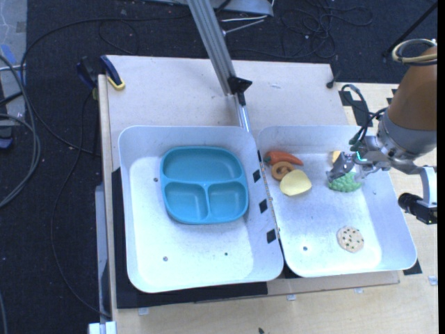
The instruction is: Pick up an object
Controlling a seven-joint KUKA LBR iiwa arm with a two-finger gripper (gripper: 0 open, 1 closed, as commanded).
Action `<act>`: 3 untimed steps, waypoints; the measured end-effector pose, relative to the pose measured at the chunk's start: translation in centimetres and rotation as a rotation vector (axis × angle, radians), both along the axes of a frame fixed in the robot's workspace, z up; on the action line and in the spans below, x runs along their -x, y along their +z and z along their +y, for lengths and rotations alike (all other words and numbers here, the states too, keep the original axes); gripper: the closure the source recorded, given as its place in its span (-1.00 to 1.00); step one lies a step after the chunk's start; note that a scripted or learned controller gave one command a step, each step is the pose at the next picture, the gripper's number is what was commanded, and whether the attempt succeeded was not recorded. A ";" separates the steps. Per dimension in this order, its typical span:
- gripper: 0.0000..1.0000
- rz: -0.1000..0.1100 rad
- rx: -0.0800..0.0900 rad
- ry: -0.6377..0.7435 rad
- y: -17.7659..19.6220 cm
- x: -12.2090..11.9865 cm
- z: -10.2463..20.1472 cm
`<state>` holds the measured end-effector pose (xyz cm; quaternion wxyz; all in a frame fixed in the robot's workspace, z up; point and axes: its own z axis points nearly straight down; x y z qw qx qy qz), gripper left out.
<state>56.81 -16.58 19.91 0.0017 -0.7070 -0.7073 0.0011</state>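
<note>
My gripper (345, 170) reaches in from the right and is down in the right bin (389, 245), right over a green leafy toy (344, 183). A small yellow piece (336, 157) shows just beside the fingers. A yellow lemon-like toy (295, 183) and an orange carrot toy (283, 160) lie at the bin's left end. Near the front lies a chocolate-chip cookie (350, 239). Whether the fingers touch the green toy is hidden.
The left bin (139, 256) holds a blue divided tray (205, 185). A slanted metal pole (215, 40) rises from the bench behind the bins. Black clips line the wall between the bins (264, 204).
</note>
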 end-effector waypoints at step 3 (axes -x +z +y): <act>-1.00 0.001 0.000 0.000 -10.3 -1.0 0.3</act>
